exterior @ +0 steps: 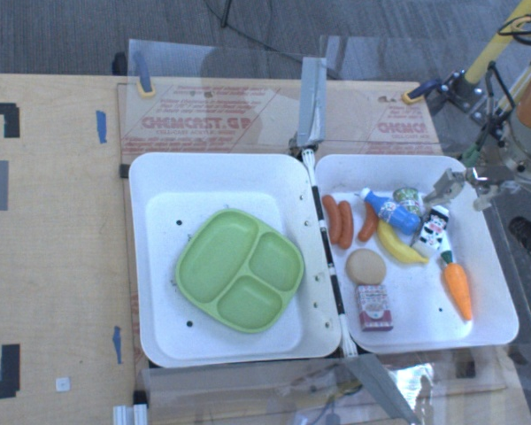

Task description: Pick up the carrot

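Note:
The orange carrot [457, 289] with a green top lies along the right side of the right bin [500, 321], pointing towards the front edge. My gripper [465, 191] hovers over that bin's far right corner, well behind the carrot and above the bin wall. Its two fingers are spread open with nothing between them. A black-and-white cow-patterned toy [434, 230] sits between the gripper and the carrot's green end.
The right bin also holds two sausages [339, 220], a blue bottle [391, 211], a banana [400, 246], a green can [409, 199], a round brown potato [365, 266] and a red box [374, 308]. A green divided plate [239, 269] lies in the left bin [150, 193].

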{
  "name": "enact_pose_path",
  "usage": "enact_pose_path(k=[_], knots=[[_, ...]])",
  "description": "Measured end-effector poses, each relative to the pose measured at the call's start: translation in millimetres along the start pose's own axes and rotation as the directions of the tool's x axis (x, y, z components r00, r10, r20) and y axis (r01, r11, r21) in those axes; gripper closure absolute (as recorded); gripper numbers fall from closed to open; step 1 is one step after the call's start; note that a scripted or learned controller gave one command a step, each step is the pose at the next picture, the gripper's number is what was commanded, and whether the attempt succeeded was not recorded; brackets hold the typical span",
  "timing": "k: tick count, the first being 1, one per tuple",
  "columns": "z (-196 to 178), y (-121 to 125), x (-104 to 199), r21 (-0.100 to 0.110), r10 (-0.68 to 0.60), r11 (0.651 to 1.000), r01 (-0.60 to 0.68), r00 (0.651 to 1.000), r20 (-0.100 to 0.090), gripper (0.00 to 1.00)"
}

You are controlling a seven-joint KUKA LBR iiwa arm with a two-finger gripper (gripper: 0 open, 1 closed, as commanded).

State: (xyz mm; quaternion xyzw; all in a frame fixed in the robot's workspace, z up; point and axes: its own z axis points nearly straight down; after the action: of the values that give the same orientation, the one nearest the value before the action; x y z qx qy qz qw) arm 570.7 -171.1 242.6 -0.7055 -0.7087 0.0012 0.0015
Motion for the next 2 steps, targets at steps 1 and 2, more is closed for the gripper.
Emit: enact_pose_path(k=[1, 2], knots=[[119, -5, -52, -0.006, -0.077, 0.997, 0.077, 0.997, 0.0, 0.0], [155, -65, -44, -0.014, -0.126, 0.992, 0.126, 0.992, -0.008, 0.0]])
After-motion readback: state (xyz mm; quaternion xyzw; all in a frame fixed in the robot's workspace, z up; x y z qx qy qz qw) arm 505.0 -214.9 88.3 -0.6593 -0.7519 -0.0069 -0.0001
